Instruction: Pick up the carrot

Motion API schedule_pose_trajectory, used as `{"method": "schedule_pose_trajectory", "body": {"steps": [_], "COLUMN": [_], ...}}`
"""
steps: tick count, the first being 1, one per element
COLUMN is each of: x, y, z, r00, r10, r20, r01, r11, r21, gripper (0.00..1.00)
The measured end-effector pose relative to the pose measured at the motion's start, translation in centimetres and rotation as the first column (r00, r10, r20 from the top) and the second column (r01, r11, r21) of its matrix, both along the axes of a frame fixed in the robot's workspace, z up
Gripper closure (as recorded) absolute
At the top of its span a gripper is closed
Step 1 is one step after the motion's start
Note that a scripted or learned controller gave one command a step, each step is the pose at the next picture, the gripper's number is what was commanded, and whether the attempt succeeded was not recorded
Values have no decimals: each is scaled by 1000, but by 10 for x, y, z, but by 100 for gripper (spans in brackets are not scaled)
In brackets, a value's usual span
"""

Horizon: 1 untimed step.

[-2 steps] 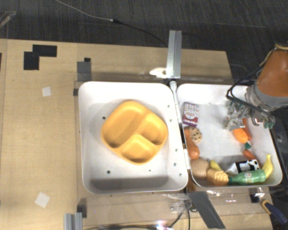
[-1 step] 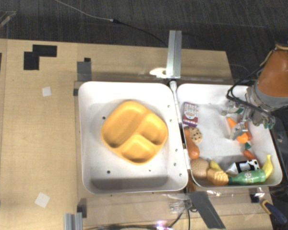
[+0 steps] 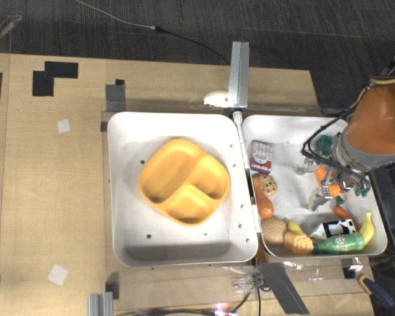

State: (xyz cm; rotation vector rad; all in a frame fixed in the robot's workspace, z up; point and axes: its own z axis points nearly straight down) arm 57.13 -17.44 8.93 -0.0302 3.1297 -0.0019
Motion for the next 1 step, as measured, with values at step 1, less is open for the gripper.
{"method": "schedule_pose_trajectory", "body": {"steps": [1], "x": [3], "y": [1], "z": [14], "r00": [1000], "r10": [2], "r20": [11], "r01": [-2], "r11": [1000], "r21": [-1], "gripper": [100]}}
